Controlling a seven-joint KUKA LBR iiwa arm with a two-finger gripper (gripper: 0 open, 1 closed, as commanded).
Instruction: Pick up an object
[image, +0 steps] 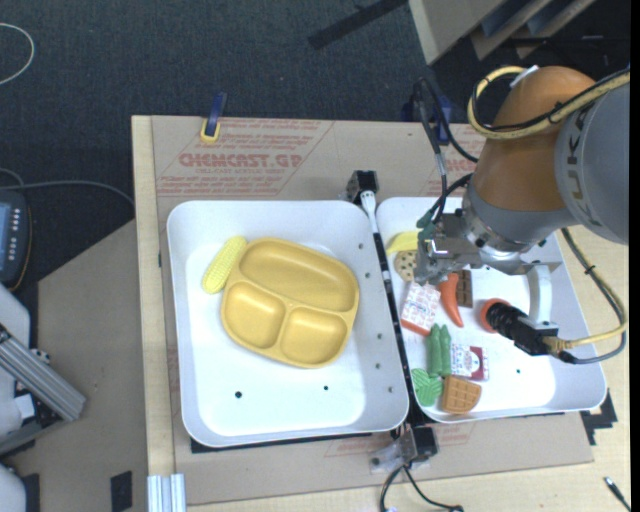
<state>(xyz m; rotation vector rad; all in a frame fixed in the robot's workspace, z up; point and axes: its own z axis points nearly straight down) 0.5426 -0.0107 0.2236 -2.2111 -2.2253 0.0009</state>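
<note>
At centre right of the frame we see the pincer (437, 262) low over the right bin (570, 395); we cannot tell its state. Beneath it lie a red-and-white packet (420, 308), a cookie (405, 265) and a chili (453, 300). The left bin (200, 330) holds a yellow tray (290, 302) and corn (224, 263).

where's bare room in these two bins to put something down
Left bin: bare floor below the yellow divided plate, toward the near rim, and a strip above it. Right bin: crowded along its left side with toy food under the pincer; a small bare patch lies at the near right corner.
</note>
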